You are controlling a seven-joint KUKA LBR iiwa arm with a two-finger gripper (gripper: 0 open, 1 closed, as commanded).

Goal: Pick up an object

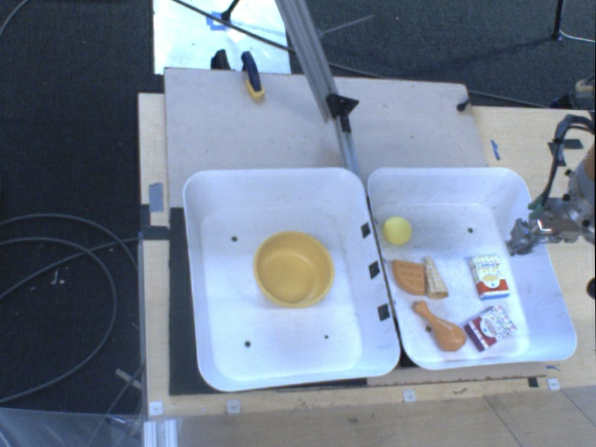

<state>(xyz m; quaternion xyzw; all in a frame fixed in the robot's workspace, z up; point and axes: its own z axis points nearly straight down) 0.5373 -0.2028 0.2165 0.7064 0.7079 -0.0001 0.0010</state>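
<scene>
I am hanging my gripper [521, 237] at the right bin [438, 182] edge — open or closed, I cannot tell. The fries box [490, 277] is sitting just inside that edge — I am risking bumping the wall and missing.

Bright, even overhead light; the white bins [279, 203] glare slightly, shadows are faint, and the picture is mildly soft.

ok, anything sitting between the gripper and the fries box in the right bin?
Nothing visible. The gripper sits at the right bin's right rim, and the fries box lies just down-left of it with bare white floor between. The other packet, drumstick, pastry and yellow ball lie farther off, out of that line.
</scene>
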